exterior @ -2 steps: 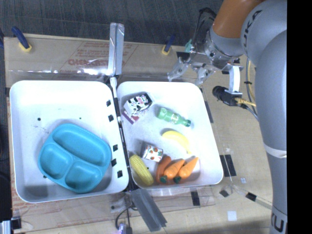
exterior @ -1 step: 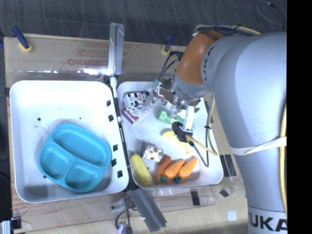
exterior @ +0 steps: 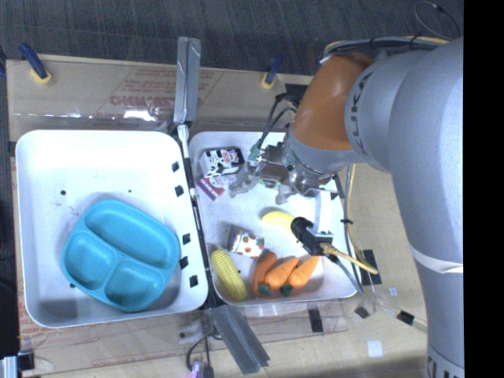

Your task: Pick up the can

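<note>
Can (exterior: 246,245): lying on its side at 6 o'clock in the right bin (exterior: 236,213). Corn (exterior: 227,274) at its 7, carrots (exterior: 283,272) at its 4. Hand (exterior: 246,178) at its 12, apart; we cannot tell its opening. We'd bring the hand down toward 6, clear of the corn.

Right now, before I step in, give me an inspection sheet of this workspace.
Surface: left bin and right bin, white, side by side.
Job's things: can lying in right bin beside corn, not gripped.
Clutter: carrots, yellow fruit, black-and-white carton in right bin; blue tray in left bin.
Grippers: gripper over right bin's far part, apart from can.
Cables: dark cables at wrist.
Surroundings: blue clamps on bench; dark floor beyond.
</note>
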Controlling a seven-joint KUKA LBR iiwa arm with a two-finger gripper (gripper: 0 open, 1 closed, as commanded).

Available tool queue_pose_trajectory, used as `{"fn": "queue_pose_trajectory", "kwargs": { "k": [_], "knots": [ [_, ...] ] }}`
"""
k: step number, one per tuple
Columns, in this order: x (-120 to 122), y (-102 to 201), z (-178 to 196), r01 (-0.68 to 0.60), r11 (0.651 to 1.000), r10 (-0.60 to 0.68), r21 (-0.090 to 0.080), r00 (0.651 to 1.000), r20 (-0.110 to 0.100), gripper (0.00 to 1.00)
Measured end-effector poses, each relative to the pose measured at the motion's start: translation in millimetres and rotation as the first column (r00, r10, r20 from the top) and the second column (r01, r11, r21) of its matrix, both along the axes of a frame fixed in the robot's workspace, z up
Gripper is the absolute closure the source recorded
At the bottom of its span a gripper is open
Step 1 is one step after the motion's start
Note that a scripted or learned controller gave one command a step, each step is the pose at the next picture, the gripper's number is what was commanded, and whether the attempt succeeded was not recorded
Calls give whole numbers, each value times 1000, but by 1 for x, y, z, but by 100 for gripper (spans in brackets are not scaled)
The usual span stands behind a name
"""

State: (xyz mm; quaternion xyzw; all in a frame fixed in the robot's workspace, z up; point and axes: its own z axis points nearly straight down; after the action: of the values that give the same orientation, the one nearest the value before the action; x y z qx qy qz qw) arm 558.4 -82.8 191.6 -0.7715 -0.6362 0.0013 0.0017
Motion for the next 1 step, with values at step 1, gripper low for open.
{"fn": "queue_pose_trajectory", "kwargs": {
  "k": [1],
  "knots": [
    [-60, 72, -1, -189, 982, 189, 0, 982, -1, 0]
  ]
}}
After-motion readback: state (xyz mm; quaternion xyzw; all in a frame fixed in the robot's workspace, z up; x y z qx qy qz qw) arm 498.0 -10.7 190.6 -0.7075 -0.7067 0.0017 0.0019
